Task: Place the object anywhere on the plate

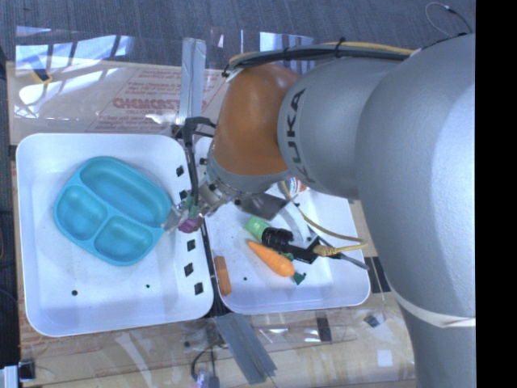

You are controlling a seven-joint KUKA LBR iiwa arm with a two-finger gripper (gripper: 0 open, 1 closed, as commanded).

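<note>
Gripper (pixel 184 215) at divider between bins, just beside blue plate (pixel 111 208), pinching small purple object (pixel 189 225); carrot (pixel 271 259), green piece (pixel 257 228) in right bin (pixel 339 291)

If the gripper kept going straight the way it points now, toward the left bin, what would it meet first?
Most likely the blue plate. The gripper points left over the bins' shared edge, a small purple object at its tip, and the plate's near rim lies just beyond. Height above the plate is unclear.
</note>
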